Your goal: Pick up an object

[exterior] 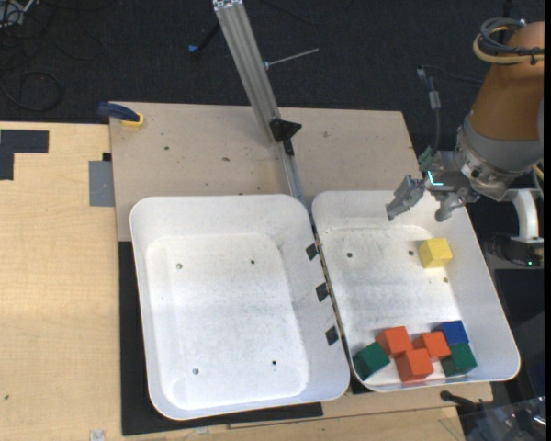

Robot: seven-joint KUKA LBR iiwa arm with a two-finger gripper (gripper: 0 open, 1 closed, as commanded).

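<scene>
One yellow block lies just below the spread-fingered, unladen gripper.

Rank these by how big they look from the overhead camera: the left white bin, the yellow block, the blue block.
1. Left white bin, by far the largest.
2. Yellow block.
3. Blue block, which is partly hidden behind its neighbours, so its place below yellow is unsure.

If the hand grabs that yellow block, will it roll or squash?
The yellow block looks rigid with flat faces, so it probably won't roll or squash. It sits alone, so a nudge would likely just slide it across the smooth bin.
</scene>
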